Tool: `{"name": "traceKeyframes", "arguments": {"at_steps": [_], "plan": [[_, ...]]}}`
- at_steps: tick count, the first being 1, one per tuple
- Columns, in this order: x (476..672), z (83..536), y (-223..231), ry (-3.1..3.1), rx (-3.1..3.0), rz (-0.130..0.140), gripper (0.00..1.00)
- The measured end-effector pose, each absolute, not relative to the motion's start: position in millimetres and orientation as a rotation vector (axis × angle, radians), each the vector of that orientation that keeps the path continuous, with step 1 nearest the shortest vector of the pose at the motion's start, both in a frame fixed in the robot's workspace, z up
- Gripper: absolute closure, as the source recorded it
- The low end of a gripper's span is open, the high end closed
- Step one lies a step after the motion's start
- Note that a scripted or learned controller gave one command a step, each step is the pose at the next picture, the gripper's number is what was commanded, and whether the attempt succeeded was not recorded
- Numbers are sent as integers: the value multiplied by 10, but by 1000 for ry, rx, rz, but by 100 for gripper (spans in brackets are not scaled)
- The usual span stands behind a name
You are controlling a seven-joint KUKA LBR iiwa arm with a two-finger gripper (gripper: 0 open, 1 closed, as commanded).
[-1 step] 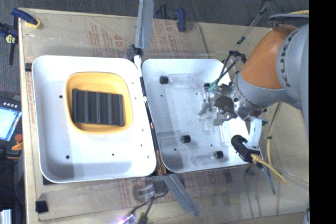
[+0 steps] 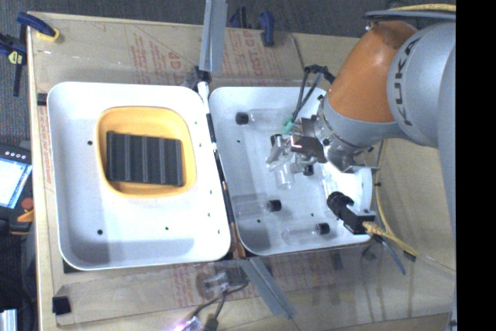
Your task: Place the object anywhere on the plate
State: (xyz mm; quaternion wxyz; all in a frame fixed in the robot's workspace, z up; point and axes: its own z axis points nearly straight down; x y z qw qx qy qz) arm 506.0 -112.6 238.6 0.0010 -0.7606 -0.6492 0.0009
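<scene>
A yellow plate (image 2: 116, 122) lies in the left bin (image 2: 70, 190), and a dark ribbed slab (image 2: 145, 159) covers its middle. My gripper (image 2: 282, 159) hangs low over the middle of the right bin (image 2: 232, 167), well to the right of the plate. Just under and beside it there is something pale and see-through that I cannot make out. Near the right bin's front wall lies a clear item with a black end (image 2: 321, 229). Another faint clear item with a black end (image 2: 273, 205) lies left of it.
A small black knob (image 2: 242, 118) sits at the right bin's back left. The arm's grey and orange wrist (image 2: 372, 89) covers that bin's right side. Cables (image 2: 310, 85) run down to the gripper. Clamps and metal bars ring the bench.
</scene>
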Motion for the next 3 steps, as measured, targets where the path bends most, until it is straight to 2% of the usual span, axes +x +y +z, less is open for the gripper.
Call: {"name": "traceKeyframes", "arguments": {"at_steps": [1, 2, 3], "plan": [[5535, 2188, -406, -2304, -2134, 3, 100], [6075, 1907, -53, -2500, -1900, 2, 100], [6076, 1909, -53, -2500, -1900, 1, 0]]}}
